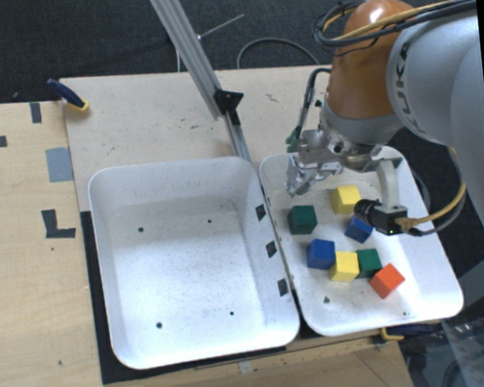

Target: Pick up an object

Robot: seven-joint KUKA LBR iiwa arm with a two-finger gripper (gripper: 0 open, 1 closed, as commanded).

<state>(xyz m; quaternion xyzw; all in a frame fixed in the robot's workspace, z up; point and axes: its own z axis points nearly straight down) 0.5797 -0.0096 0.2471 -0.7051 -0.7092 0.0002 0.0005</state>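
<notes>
Task status: not yet done. Nothing is seen between the fingers of the gripper (298, 184); whether they stand apart or together cannot be told from this slant.

Candidate item: green cube (302, 219), just below the gripper tip, resting on the floor of the right bin (425, 302). No long axis is shown; its faces are turned slightly off the bin walls.

Other stock, beyond the tool: yellow cube (345, 199), blue cube (320, 253), orange cube (387, 280).

Remaining, as judged: descent, closure, lift.
</notes>
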